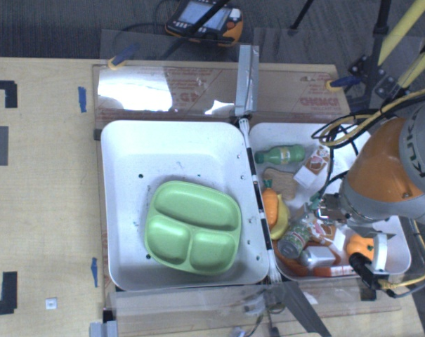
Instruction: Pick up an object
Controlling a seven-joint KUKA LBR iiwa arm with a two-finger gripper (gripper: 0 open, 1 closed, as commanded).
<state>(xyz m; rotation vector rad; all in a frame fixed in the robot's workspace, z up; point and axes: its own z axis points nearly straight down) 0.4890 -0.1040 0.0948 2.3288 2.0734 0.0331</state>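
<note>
Robot arm (pixel 384 163), grey with an orange band, reaches into the right bin (pixel 403 258) of a two-bin bench, its wrist low over a crowded heap of small things. Gripper (pixel 323 220) sits down among the clutter near the middle of that bin, and whether it is released or clenched cannot be told, since the wrist and the cables around it hide the business end.

Candidates for the pick all lie in the right bin. A green bottle (pixel 282 155) rests on its side near the far edge. A yellow-and-orange fruit-shaped piece (pixel 273 211) lies against the left wall, with a small can (pixel 294 243) just beside it toward the near edge. A red-and-white packet (pixel 316 163) lies near the bottle, and an orange item (pixel 358 245) sits close to the near right corner, partly behind the arm. None of them can be seen lifted clear of the bin.

Left bin (pixel 121 188) carries a single green divided tray (pixel 192 225), flat on the floor toward the near edge and well apart from the arm.

Judged from this, the task is at the reaching or grasping stage: the arm is in position over the pile, but no secure hold is visible. Closing on one item and raising it clear of its neighbours appears to be left, and the tight packing could make a clean grab difficult.
</note>
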